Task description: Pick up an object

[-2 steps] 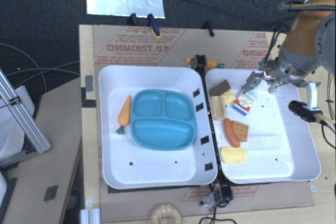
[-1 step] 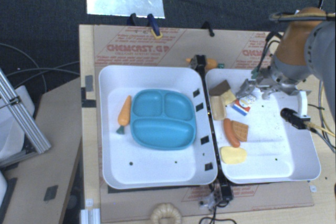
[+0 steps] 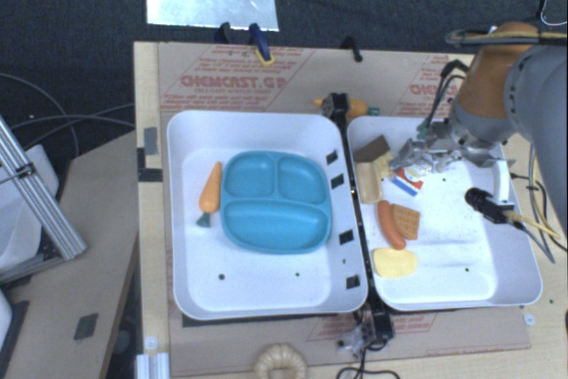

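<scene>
The gripper hangs low over the back left part of the right bin, on the grey arm that reaches in from the right. Its metal parts blur together from this height, so I cannot tell whether it is spread or closed, and nothing can be seen clamped in it.

Nearest to it is a small red, white and blue piece, lying on the bin floor just in front of and below the gripper's tip, probably apart from it, though the gap is hard to judge. Just to the left of the gripper is a brown piece near the bin's back left corner, and in front of that a pale cream block against the left wall.

Further forward lie an orange-red sausage and a tan waffle square, side by side and touching or nearly so. A yellow piece lies in front of them, well apart from the gripper.

Across the divide, the left bin holds a blue divided plate at its middle, with a carrot just beside the plate's left edge.
</scene>
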Controlling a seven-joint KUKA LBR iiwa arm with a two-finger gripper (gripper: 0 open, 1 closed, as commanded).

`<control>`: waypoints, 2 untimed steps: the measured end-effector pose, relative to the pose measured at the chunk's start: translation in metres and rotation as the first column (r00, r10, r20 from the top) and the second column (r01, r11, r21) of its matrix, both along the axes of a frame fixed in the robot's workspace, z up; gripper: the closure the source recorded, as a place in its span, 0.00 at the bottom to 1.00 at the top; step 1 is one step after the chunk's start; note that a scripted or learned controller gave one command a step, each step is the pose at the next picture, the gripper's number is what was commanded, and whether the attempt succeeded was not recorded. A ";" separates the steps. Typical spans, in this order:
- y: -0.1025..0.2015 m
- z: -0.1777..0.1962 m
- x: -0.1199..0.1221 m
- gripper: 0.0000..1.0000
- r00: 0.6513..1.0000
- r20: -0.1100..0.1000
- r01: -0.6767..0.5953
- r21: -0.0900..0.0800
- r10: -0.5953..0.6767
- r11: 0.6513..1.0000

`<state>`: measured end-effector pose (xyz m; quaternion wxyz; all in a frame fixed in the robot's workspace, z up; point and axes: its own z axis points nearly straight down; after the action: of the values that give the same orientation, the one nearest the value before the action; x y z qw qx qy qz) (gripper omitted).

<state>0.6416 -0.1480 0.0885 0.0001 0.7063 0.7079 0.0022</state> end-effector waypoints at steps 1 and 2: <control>-0.002 0.015 0.003 1.00 1.000 0.016 0.000 -0.007 0.000 1.000; -0.007 0.079 0.008 1.00 1.000 0.005 -0.001 -0.005 0.001 1.000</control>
<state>0.6500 -0.1555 0.1671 0.0036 0.7058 0.7084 0.0023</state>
